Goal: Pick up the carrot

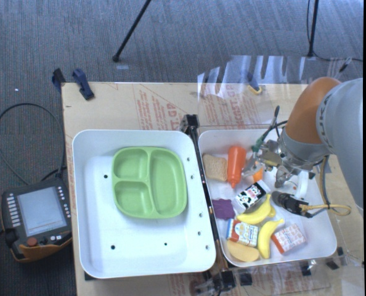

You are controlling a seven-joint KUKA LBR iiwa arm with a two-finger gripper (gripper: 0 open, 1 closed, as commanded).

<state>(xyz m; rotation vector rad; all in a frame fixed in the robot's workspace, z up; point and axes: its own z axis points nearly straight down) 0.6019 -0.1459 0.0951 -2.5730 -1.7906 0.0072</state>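
Pick not done yet: the orange tapered plastic carrot is lying in the right-hand shallow white bin, untouched, while the two-finger gripper is hovering just right of that carrot, finger state impossible to tell.

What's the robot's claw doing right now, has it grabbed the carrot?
Gripper: cannot be told whether open or closed. It sits over the right bin, beside the carrot, which lies apart from it, not held.

Red print on the bench is illegible.
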